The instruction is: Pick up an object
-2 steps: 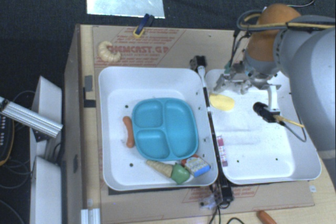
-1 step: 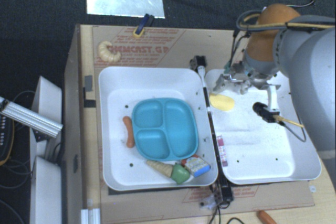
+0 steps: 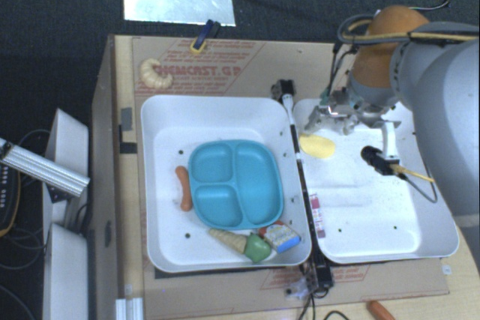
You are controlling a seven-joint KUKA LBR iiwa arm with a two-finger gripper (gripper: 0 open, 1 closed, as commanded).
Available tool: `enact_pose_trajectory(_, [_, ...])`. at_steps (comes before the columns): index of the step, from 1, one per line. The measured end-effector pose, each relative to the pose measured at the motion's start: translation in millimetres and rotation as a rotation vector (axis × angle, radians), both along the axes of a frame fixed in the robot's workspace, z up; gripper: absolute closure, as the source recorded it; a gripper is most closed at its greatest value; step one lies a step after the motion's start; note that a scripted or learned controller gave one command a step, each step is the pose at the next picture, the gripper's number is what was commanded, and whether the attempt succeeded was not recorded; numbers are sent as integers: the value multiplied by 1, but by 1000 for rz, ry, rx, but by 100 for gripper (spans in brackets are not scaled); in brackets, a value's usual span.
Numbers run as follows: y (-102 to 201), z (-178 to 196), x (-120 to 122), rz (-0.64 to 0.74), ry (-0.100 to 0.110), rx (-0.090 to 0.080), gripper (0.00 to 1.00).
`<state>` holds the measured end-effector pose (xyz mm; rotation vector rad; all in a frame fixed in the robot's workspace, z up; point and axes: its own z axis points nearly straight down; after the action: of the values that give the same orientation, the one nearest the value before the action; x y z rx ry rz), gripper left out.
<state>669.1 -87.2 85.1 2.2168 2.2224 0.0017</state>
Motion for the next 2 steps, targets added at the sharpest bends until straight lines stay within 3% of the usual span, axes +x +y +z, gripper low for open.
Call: enact_pose_trajectory(2, [-2,0,0,-1,-1,0,0])
